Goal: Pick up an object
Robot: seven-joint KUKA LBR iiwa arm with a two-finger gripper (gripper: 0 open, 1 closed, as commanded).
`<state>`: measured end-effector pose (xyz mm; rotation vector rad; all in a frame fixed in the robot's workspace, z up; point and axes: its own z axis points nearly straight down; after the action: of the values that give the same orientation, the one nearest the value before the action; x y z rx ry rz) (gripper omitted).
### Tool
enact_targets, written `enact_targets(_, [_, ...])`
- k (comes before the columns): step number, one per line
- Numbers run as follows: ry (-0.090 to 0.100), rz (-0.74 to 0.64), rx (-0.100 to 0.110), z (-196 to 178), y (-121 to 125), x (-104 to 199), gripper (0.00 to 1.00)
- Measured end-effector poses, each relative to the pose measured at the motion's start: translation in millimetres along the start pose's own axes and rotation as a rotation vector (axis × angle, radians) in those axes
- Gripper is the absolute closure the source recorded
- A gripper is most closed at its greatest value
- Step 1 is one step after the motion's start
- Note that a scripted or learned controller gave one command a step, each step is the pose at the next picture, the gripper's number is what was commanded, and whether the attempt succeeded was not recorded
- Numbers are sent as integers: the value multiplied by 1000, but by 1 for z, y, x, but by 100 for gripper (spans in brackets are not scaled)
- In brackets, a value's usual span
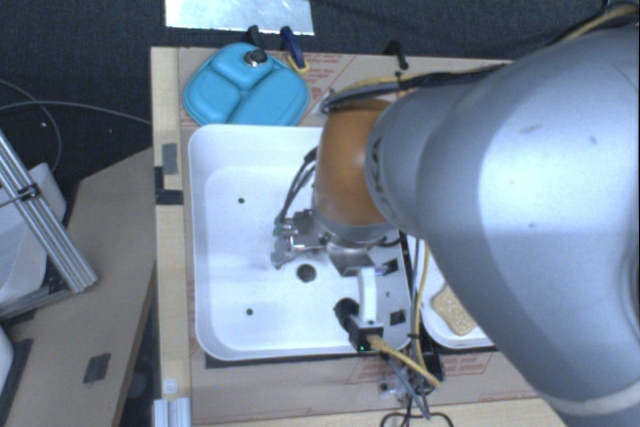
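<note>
Jaws hidden beneath wrist point(340, 240) over left bin point(215, 215); apart or together could not be told. Tan object point(455, 312) seen in right bin point(452, 341), 4 o'clock of wrist. Advised: jaws to be centred above it before descent.

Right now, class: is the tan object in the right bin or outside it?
In: the tan object lies on the right bin's white floor.

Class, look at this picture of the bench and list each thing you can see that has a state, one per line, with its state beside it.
Arm: reaching over the left bin.
Left bin: flat on the bench, upright.
Blue container: behind the left bin, lid shut.
Tan object: lying in the right bin, partly hidden by the arm.
</note>
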<state>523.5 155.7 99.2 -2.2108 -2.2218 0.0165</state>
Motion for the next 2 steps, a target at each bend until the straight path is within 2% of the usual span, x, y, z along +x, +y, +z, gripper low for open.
enact_targets(1, [8, -4, -20, 14, 79, 84, 0])
enact_targets(2, [1, 9, -14, 14, 91, 20, 0])
